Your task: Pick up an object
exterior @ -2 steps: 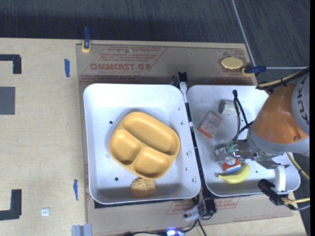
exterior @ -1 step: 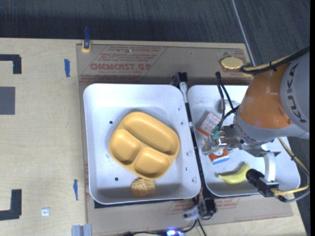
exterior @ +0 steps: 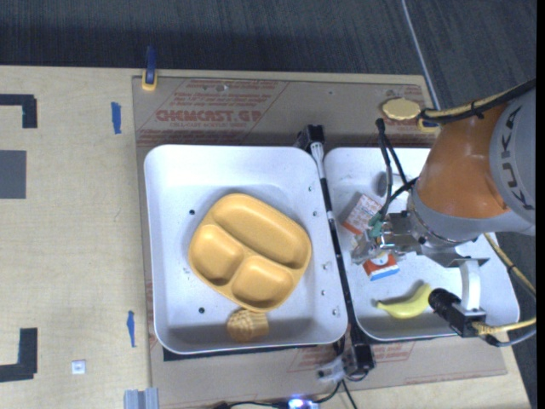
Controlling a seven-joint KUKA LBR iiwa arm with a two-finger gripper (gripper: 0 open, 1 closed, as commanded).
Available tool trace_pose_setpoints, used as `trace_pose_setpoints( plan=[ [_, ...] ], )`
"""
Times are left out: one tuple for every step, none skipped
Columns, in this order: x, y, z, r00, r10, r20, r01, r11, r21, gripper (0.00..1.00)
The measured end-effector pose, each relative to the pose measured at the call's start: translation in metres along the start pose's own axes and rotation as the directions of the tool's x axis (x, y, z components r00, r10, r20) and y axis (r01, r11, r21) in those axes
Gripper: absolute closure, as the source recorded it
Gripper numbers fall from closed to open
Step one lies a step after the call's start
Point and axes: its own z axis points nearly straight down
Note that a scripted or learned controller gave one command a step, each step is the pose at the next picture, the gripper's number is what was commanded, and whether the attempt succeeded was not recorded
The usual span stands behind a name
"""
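The right bin (exterior: 502, 301) holds a yellow banana (exterior: 404, 303) near its front, a small red, white and blue carton (exterior: 381, 267) left of centre, and a white and orange packet (exterior: 360, 210) further back. My gripper (exterior: 377, 239) hangs low over the right bin's left part, between the packet and the carton and just above the carton's back edge. The grey and orange arm covers the bin's right and back parts. Nothing shows as held.
The left bin (exterior: 170, 228) carries a big yellow divided plate (exterior: 249, 250) and a small tan ridged object (exterior: 247, 324) at its front edge. A black divider (exterior: 328, 220) runs between the bins. Cables trail around the arm and the right bin's front edge.
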Motion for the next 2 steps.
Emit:
trace_pose_setpoints(
  plan=[
    [0.000, 0.002, -0.010, 1.000, -0.001, 0.001, 0.001, 1.000, -0.005, 1.00],
    [0.001, 0.004, -0.021, 1.000, -0.003, 0.001, 0.003, 1.000, -0.009, 1.00]
  ],
)
